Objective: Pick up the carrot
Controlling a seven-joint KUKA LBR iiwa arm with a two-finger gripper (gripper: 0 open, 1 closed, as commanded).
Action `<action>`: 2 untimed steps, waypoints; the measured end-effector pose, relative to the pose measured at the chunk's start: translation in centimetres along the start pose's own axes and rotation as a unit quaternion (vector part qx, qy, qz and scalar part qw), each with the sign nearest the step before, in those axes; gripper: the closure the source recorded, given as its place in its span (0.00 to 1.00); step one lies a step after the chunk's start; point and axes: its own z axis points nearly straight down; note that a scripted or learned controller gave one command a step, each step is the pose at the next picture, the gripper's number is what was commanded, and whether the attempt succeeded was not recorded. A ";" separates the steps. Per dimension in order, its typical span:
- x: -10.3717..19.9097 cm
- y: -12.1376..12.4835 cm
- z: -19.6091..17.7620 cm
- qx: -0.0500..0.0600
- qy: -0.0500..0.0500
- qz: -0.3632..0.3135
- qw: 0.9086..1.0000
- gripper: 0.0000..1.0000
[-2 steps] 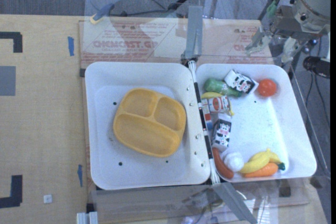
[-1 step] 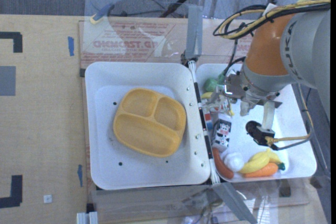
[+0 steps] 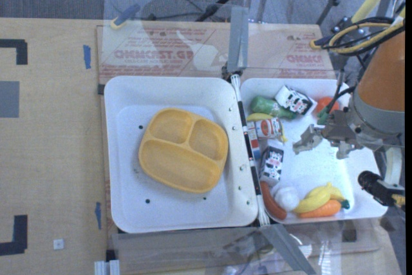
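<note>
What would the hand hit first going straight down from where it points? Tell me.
Probably the bare floor of the right bin, since the hand hangs over an open patch. The carrot lies nearer the front wall. Depth is unclear.

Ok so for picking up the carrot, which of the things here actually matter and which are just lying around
Belongs to the job:
carrot, at the right bin's near edge
gripper, above the right bin

Just lying about:
yellow divided plate in the left bin
banana beside the carrot
green bottle
small can
sausage
white egg

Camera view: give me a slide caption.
Grey arm's gripper hovers over the right white bin, away from the orange carrot near its front edge.
</note>
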 end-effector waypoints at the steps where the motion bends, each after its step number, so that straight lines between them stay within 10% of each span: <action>1: -4.8 -0.2 14.2 -0.001 0.001 0.116 0.993 0.00; 2: -4.8 -0.2 13.5 0.000 0.000 0.116 0.993 1.00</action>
